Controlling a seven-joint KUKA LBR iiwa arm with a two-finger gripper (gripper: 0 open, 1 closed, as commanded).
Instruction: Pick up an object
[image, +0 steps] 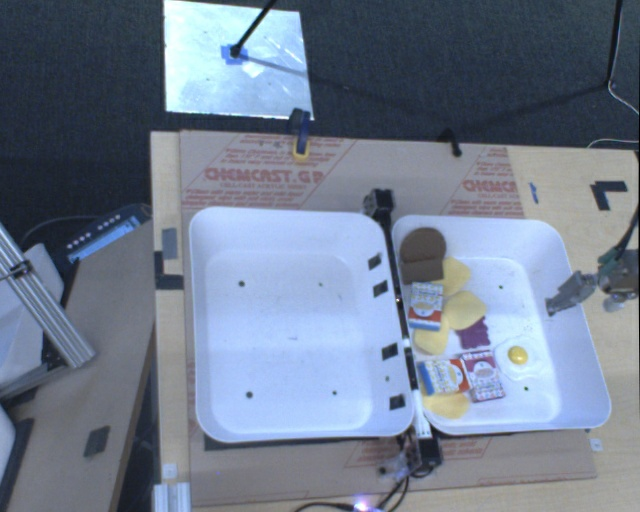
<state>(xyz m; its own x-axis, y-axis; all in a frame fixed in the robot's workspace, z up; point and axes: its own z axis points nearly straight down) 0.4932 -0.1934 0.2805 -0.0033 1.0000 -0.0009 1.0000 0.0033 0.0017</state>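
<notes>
Two white bins sit side by side on a brown surface (330, 160). The right bin (560, 250) holds toy food along its left side: a brown bread slice (423, 254), yellow chips (458, 310), small cartons (427, 306) and a fried egg (518, 356). The claw (562, 295) hovers over that bin's right rim, holding nothing; whether it is apart or together cannot be told.

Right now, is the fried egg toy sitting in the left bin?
No, the fried egg lies in the right bin, near its right side, beside the other toy foods.
</notes>
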